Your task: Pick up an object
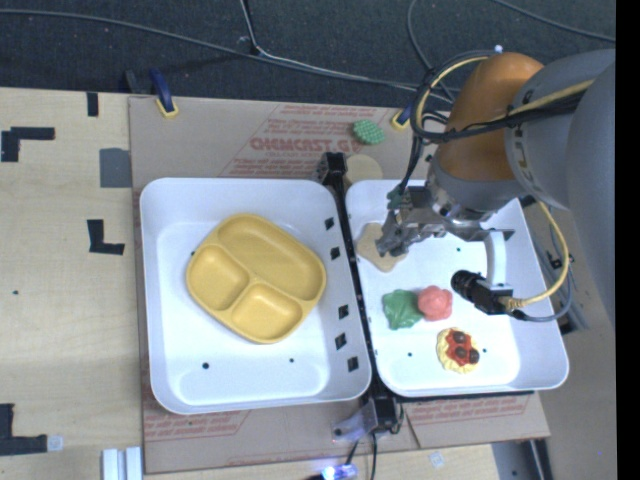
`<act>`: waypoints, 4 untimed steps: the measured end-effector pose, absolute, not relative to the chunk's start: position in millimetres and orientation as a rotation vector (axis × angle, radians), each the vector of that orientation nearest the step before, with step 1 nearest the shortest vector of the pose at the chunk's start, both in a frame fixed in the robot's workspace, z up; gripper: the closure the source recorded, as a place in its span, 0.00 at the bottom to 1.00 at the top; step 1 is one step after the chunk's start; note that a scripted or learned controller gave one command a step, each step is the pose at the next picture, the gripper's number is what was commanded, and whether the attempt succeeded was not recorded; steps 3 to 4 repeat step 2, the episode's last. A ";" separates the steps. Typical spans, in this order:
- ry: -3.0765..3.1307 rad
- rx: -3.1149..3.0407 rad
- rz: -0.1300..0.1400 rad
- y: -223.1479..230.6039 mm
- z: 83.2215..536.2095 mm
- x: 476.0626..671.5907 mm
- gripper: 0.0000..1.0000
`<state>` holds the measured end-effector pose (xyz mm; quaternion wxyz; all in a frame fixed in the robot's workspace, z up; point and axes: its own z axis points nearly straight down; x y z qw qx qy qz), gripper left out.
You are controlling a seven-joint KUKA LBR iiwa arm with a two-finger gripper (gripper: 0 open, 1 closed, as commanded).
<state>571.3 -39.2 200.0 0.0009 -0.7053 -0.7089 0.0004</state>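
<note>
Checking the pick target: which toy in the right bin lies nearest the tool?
The tan piece, directly beside the tool; the green, pink and yellow toys lie lower.

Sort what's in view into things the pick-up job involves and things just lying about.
Job:
- gripper
- tan piece under the gripper
- green toy
- pink toy
- yellow toy with red spots
- right bin

Lying about:
- yellow divided tray
- left bin
- green disc on the cardboard
</note>
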 end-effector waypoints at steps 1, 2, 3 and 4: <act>-2.229 -2.212 0.000 22.6 210.5 566.1 1.00; -2.228 -2.213 0.001 77.4 205.4 570.7 1.00; -2.228 -2.213 0.001 77.4 205.4 570.7 1.00; -2.228 -2.213 0.001 77.4 205.4 570.7 1.00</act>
